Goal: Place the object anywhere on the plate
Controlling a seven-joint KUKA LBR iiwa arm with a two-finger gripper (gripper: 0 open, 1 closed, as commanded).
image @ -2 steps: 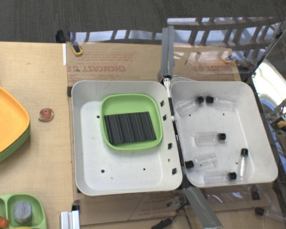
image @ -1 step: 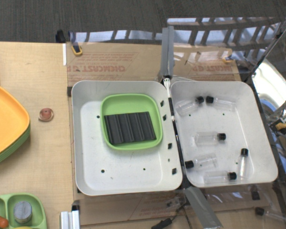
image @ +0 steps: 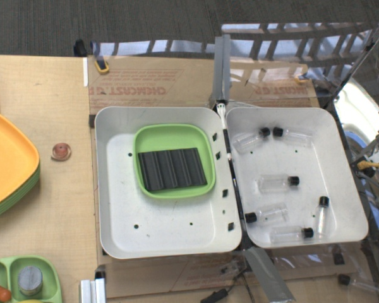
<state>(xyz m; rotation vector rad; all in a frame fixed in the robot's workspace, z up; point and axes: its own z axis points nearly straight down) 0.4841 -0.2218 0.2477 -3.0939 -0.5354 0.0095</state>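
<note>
Left white bin [image: 114,226]: holds green plate [image: 173,134] bearing a dark ribbed slab [image: 172,169]. Right white bin [image: 341,169]: six clear black-capped vials [image: 278,184], scattered, none on the plate. Bench at left: stacked orange plates [image: 9,163]. Claw state: cannot tell

The left bin [image: 114,232] has open floor around the green plate [image: 174,137], widest along its near side. A dark ridged mat [image: 172,169] covers the plate's middle. In the right bin [image: 347,232], about six clear vials [image: 276,184] lie scattered, leaving gaps between them.
</note>
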